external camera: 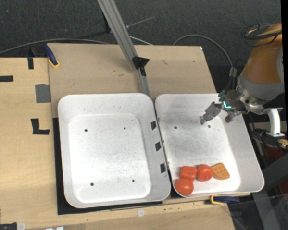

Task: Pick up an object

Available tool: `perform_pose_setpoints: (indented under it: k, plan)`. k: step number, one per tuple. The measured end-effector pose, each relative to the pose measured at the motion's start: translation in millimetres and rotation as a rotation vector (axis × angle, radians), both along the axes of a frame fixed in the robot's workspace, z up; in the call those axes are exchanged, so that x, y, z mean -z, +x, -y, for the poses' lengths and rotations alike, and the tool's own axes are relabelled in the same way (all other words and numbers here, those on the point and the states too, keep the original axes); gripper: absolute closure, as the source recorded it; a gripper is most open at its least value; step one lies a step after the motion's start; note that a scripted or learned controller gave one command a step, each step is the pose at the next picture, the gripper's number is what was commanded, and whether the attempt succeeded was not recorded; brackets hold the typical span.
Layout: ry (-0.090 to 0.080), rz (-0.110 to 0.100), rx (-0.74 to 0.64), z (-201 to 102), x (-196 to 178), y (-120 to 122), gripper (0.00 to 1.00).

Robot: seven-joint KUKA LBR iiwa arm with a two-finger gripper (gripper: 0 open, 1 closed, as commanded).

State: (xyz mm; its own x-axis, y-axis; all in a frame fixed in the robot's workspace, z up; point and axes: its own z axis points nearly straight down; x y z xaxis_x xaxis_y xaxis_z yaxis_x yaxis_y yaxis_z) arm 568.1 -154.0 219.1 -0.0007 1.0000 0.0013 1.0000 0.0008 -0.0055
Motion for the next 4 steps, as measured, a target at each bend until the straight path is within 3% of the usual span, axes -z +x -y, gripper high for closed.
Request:
perform_pose_setpoints:
  k: [1, 3, 4]
  plan:
    - [-0.001, 0.004, -0.001, 0.1, -2.2, 0.9, 0.0]
    - [0.0, -0.003, -0.001, -13.1, 122.9, -3.8, 0.0]
    - [-0.002, 0.004, -0.001, -13.4, 130.3, -3.7, 0.0]
